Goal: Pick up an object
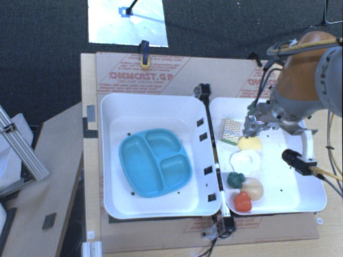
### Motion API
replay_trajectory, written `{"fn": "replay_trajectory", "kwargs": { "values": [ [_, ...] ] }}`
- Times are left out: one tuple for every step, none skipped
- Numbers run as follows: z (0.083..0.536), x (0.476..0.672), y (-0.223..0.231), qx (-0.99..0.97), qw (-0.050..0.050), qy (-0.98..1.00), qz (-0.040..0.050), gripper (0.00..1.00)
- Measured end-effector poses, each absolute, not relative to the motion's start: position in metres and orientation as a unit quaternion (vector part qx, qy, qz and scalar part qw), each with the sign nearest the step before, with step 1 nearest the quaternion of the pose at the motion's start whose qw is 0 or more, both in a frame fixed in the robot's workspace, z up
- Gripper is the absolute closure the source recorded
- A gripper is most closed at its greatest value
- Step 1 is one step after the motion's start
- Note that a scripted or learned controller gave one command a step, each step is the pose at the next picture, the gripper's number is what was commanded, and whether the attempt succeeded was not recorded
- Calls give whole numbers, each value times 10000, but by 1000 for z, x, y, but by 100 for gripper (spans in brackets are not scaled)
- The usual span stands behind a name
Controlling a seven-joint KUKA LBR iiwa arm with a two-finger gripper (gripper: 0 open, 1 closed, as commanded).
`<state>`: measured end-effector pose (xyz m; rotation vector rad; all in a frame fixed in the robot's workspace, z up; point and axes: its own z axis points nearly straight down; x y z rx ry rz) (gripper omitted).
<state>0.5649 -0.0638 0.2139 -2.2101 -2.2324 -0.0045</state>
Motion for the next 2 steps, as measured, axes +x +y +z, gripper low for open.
{"fn": "replay_trajectory", "kwargs": {
  "values": [
    [226, 577, -6, -7034, -3, -7108, -15, 100],
    [227, 597, 52, -7033, -2, -7109, -22, 100]
  ]
}}
